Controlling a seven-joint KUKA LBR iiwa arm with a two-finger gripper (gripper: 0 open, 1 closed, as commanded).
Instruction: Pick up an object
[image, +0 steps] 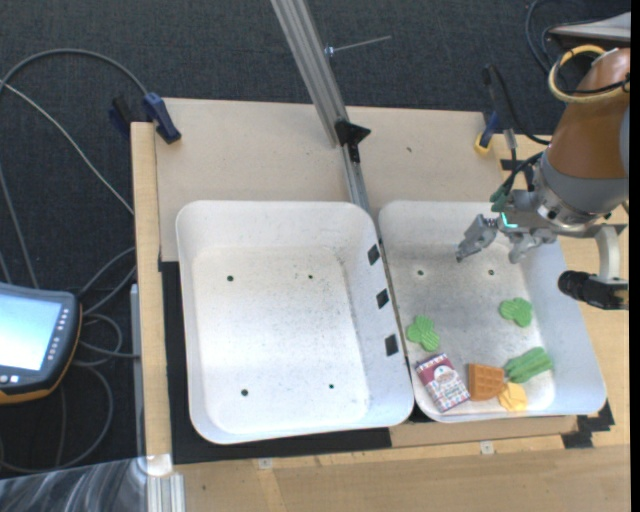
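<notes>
I see the right bin (570, 330) carrying everything: a green piece (516, 312) near its middle right, another green piece (422, 331) by the divider, and along the near edge a small red packet (442, 383), an orange waffle (486, 381), a long green piece (528, 364) and a yellow bit (513, 398). The left bin (200, 240) sits beside it. My gripper (493, 240) hangs over the right bin's far end — fingers spread apart, nothing between them, well apart from the pieces.
</notes>
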